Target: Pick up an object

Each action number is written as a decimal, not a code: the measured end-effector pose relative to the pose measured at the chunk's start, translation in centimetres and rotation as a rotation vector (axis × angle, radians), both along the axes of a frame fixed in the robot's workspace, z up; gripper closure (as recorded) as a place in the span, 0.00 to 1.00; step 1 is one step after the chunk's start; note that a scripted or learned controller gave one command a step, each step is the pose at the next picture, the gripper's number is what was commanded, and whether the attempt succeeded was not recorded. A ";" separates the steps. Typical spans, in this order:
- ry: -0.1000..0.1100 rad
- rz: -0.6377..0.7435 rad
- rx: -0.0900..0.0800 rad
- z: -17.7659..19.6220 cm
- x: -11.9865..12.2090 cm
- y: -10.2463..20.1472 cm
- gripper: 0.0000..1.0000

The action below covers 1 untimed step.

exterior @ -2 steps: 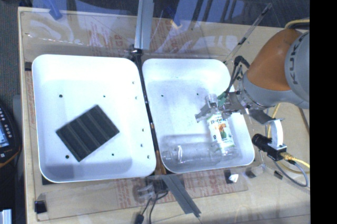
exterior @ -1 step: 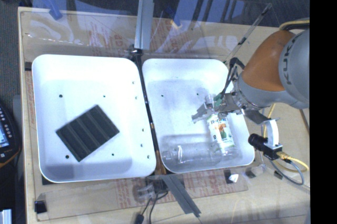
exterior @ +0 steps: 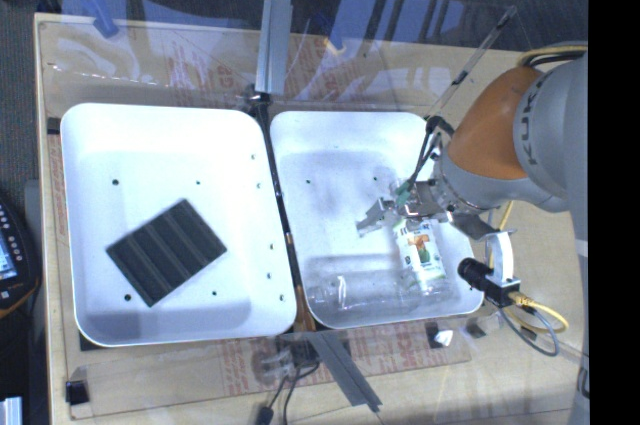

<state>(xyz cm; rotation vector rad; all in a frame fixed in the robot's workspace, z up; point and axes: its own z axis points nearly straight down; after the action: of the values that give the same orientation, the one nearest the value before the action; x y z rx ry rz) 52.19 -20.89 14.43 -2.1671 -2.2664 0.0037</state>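
The end effector [exterior: 385, 213] is low in the right bin [exterior: 300, 138], its metal fingers seem spread, holding nothing. The small bottle [exterior: 421, 255] lies just beside it toward the near wall, its long axis running front-to-back, above a clear bottle [exterior: 365, 290].

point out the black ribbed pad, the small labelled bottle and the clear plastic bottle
black ribbed pad [exterior: 166, 251], camera view, centre of its ridged top
small labelled bottle [exterior: 421, 253], camera view, on its label
clear plastic bottle [exterior: 365, 290], camera view, middle of its transparent body
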 end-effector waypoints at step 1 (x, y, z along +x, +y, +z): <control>-0.006 0.020 -0.002 4.7 -0.8 0.2 0.00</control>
<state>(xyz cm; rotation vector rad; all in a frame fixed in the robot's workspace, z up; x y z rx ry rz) 51.42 -20.66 19.16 -2.1478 -2.2925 -0.0005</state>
